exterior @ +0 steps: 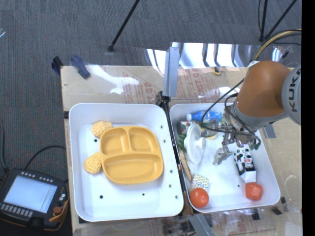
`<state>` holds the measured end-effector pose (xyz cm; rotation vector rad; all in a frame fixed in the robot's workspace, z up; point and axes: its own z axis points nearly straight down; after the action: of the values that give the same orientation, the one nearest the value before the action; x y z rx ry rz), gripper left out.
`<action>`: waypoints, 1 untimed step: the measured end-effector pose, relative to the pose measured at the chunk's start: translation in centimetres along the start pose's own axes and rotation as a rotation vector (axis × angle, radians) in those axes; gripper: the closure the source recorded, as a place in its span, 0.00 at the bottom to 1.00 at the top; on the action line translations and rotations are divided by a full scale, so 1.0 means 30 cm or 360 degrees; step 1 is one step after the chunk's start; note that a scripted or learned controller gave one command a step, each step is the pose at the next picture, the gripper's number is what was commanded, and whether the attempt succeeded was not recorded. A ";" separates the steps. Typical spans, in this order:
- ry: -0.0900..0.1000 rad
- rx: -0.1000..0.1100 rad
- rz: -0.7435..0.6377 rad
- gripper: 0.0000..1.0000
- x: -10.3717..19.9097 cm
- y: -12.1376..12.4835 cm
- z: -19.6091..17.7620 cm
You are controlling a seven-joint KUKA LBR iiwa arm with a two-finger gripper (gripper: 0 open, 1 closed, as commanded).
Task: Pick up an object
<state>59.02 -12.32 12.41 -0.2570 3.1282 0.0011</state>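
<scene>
Step in hand: I am judging this as the approach; the arm (263, 90) is hanging over the right bin (273, 181) with the gripper (231, 146) low among the clutter, and nothing is lifted yet.
Fingers: I am seeing metal fingers pointing down with nothing between them; whether they are spread or closed I cannot tell.
Candidates: I am looking at a small black-and-white carton (245, 162) just beside the gripper, a white cup-like piece (193, 142) on its other side, a blue bottle (205, 116) at the bin's far edge, and two red-orange balls (199, 197) (253, 191) near the front wall.
Left bin: I am noting a yellow divided tray (131, 154) with two waffle-textured toys (101, 128) (92, 163) touching it, well apart from the gripper.
Next move: I am judging it needs the fingers centred over one item, probably the carton, then a clean close before any lift.
</scene>
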 end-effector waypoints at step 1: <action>0.0053 0.0034 0.0309 0.00 -0.172 0.029 0.082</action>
<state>63.98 -10.63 9.95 0.0479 3.1695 -0.0360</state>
